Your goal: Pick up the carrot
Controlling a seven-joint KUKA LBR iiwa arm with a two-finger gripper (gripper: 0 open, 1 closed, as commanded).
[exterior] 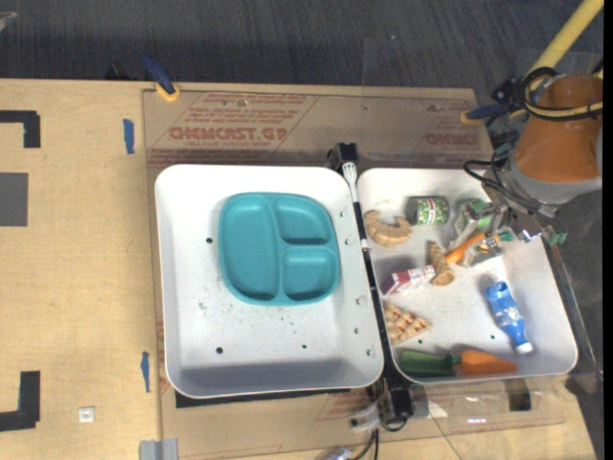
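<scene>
The carrot (486, 362), orange with a dark green top pointing left, lies flat along the front wall of the right bin (560, 286). My gripper (485, 226) is low in the back right part of that bin, under the orange wrist band, well behind the carrot. A small orange piece (465, 248) lies right at the gripper's tip among dark cluttered parts; whether it is held is unclear.
A green can (427, 209), a bread roll (387, 228), a red and white tube (411, 278), a waffle wedge (405, 325) and a blue bottle (505, 316) share the right bin. The left bin (182, 333) holds a teal divided plate (280, 247).
</scene>
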